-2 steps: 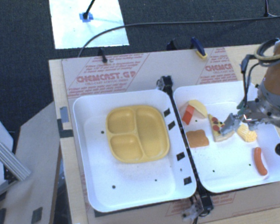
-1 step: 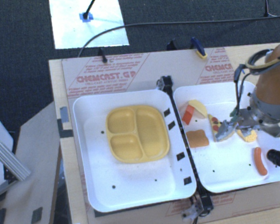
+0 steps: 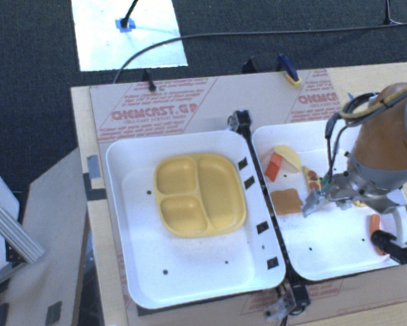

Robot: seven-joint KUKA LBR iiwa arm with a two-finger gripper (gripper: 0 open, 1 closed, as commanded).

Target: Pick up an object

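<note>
In the right bin (image 3: 325, 265), the gripper (image 3: 312, 203) hangs just beside a brown slice of toast (image 3: 286, 201); its grip I cannot tell. Approach step, I'd judge: next, descend squarely and close.

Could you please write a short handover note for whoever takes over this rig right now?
End effector: low over the right bin, close beside the brown slice; no object seen between its fingers.
Things: brown slice, orange wedge, pale yellow piece and a small red-and-yellow item sit in the right bin's upper left. An orange stick lies near its right wall. The yellow divided plate is in the left bin.
Done: nothing lifted yet.
Left: grasp one object, likely the brown slice, and raise it.
</note>
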